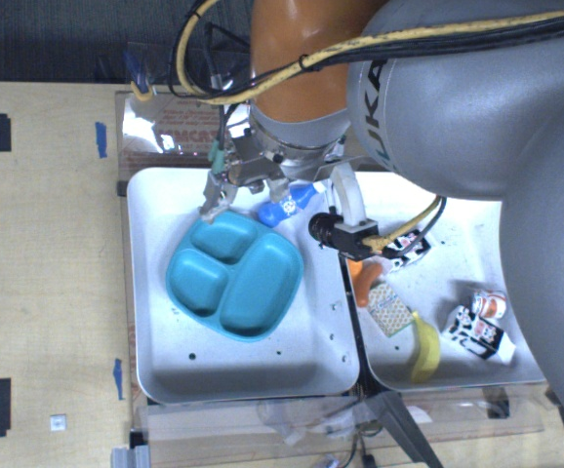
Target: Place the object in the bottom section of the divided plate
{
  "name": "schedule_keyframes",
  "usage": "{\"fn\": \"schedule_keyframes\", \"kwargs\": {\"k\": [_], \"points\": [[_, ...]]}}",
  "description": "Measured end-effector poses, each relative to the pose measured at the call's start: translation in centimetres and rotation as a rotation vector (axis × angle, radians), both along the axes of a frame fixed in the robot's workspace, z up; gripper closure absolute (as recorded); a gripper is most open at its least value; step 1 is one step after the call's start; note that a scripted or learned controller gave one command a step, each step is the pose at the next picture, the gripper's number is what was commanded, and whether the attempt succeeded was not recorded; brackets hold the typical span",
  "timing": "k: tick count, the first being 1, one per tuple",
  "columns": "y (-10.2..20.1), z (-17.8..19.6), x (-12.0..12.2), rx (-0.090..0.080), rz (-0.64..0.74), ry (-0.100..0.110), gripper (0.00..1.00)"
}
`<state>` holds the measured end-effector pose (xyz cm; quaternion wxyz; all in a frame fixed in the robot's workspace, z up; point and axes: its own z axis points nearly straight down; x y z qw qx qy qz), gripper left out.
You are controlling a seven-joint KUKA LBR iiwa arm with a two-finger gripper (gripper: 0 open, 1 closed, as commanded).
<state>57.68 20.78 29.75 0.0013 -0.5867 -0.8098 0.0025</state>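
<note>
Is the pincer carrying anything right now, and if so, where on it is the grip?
Cannot be told. The pincer hangs over the upper edge of the blue divided plate, beside a small blue object, but the wrist hides any hold.

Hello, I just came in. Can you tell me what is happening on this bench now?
A grey robot arm reaches in from the right over the left bin, which holds a blue divided plate. Its tool hangs just above the plate's upper edge, next to a small blue object; whether the tool holds that object is not clear. All sections of the plate look bare. The right bin holds a banana, a patterned packet, an orange item and a white and black carton.
</note>
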Motion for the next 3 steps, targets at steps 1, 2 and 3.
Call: {"fn": "schedule_keyframes", "kwargs": {"k": [1,2,3], "points": [[0.1,0.8,0.2,-0.002,0.002,0.000,1.00],[0.8,4.7,-2.4,-0.001,-0.374,-0.005,1.00],[1.9,8.0,-1.4,-0.002,-0.349,-0.005,1.00]]}}
